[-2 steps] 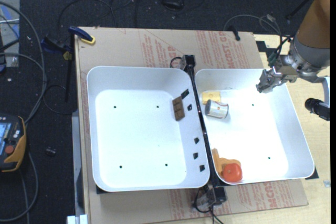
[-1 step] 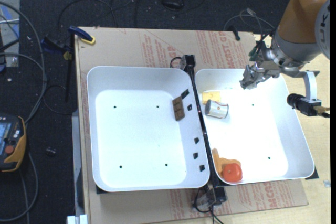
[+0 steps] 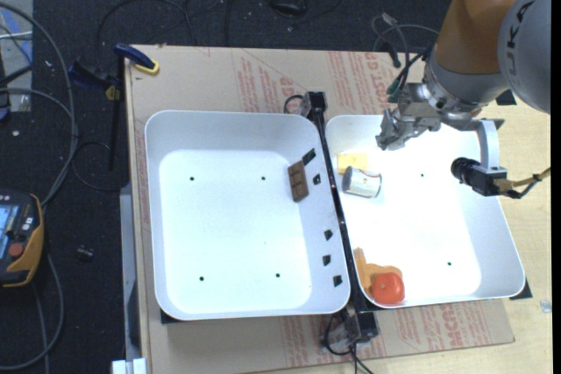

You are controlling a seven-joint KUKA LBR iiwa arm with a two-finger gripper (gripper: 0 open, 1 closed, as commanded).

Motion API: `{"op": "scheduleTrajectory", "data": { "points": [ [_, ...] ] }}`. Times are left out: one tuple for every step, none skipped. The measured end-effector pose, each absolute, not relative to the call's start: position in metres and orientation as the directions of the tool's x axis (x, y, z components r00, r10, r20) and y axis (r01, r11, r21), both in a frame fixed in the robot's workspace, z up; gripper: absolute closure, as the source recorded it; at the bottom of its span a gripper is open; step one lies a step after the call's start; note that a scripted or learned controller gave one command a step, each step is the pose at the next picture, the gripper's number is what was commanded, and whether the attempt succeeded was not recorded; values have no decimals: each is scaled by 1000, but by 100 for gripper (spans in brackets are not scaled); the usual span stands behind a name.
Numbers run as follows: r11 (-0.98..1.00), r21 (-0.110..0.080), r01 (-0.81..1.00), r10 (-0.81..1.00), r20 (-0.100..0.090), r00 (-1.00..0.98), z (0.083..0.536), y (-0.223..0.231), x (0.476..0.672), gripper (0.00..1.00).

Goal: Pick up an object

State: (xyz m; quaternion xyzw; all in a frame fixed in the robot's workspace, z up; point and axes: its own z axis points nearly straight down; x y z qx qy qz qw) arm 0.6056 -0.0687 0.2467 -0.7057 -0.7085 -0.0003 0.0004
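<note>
Your gripper (image 3: 396, 134) hovers over the right bin (image 3: 491, 228), above the small can (image 3: 360, 182); its finger state you cannot tell.

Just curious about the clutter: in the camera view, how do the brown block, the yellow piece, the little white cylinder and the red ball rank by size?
1. White cylinder
2-3. Red ball and brown block, too alike to rank
4. Yellow piece, partly hidden

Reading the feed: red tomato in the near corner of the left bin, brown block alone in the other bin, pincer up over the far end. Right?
Not quite. The camera view shows the red tomato in the near corner of the right bin, not the left. The brown block lies alone in the left bin, and the pincer is over the right bin's far end.
</note>
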Motion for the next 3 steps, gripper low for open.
{"op": "scheduleTrajectory", "data": {
  "points": [
    [4, -1, 1000, 1000, 1, -4, 234, -17, 607, 100],
    [5, 0, 1000, 1000, 1, -5, 240, 43, 616, 100],
    [4, -1, 1000, 1000, 1, -4, 229, 88, 621, 100]
  ]
}}
